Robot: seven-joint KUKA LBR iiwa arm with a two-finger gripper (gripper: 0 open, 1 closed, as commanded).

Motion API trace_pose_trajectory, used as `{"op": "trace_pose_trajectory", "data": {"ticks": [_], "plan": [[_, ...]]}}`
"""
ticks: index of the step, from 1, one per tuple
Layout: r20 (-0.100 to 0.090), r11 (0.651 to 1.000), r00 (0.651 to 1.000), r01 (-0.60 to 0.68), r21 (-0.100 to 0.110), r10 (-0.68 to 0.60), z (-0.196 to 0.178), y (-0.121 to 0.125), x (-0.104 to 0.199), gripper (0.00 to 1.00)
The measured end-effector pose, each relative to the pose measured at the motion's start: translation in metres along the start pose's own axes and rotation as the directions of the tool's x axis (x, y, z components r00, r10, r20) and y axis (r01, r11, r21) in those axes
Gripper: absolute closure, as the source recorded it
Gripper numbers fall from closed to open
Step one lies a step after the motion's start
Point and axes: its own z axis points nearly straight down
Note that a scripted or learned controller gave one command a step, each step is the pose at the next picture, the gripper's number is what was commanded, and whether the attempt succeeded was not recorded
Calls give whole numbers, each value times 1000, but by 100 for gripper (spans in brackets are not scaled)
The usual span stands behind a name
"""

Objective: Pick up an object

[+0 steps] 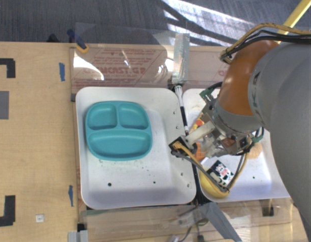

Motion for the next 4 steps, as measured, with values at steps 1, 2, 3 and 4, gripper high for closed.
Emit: {"op": "trace_pose_trajectory", "data": {"ticks": [1, 2, 3, 4], "plan": [[3, 972, 972, -236, 0, 236, 29, -83, 38, 100], [8, 993, 993, 120, 3, -120, 81, -78, 35, 100], [2, 988, 988, -157, 0, 157, 79, -100, 62, 100], [-5, 983, 983, 184, 1, -184, 161, -133, 64, 100]]}}
